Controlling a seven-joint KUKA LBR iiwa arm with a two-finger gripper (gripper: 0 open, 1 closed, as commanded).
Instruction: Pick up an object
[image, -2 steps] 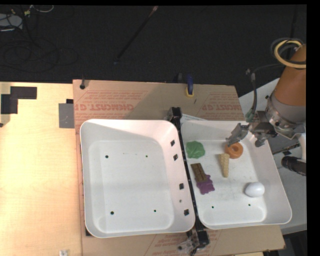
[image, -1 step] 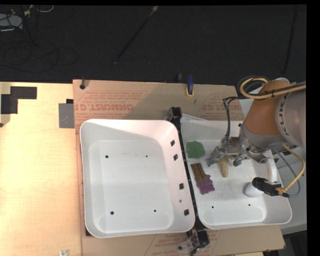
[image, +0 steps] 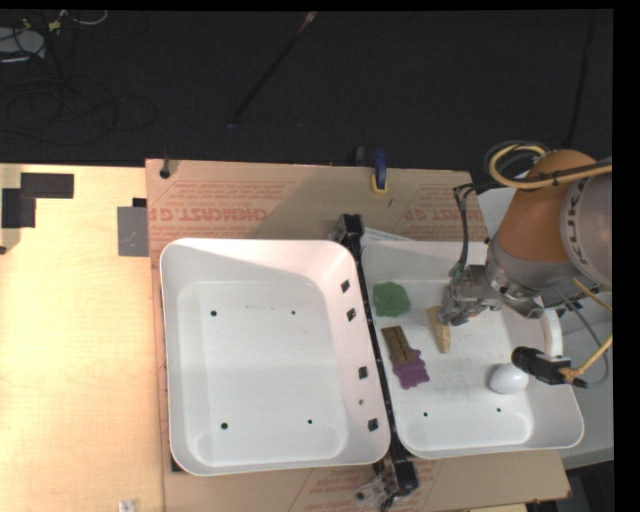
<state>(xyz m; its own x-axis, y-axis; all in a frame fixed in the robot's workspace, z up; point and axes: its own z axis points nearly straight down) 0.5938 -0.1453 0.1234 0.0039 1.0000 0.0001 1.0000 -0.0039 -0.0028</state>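
We see the gripper (image: 458, 308) low in the right bin (image: 560, 425), just above the tan wedge-shaped block (image: 439, 330), perhaps touching it, its opening we cannot tell, green lump (image: 391, 297), brown bar (image: 398, 345), purple piece (image: 411, 372) and white ball (image: 507, 379) nearby, left bin (image: 190, 455) beside.

The left bin (image: 260, 350) offers open floor throughout. In the right bin (image: 480, 420), the green lump (image: 391, 297), brown block (image: 399, 344) and purple piece (image: 411, 372) crowd nine o'clock; six o'clock lies free.
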